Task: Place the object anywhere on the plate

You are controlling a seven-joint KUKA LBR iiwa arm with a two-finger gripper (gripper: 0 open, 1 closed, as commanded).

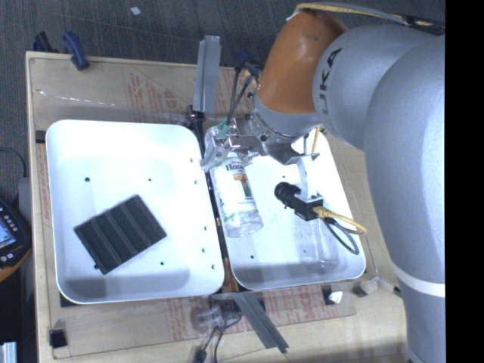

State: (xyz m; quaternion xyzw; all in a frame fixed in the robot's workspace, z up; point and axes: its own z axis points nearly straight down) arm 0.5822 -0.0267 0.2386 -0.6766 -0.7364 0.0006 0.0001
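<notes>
Slanted overhead view of the counter. A clear plastic bottle with a green cap and printed label (236,195) lies on its side along the left wall of the right-hand white bin (344,267). The dark ribbed rectangular plate (121,233) rests in the left-hand white bin (68,138). The claw (227,144) hovers at the bottle's cap end; its opening cannot be told. The bottle is probably light, smooth and prone to rolling, so gripping across the labelled body seems best.
</notes>
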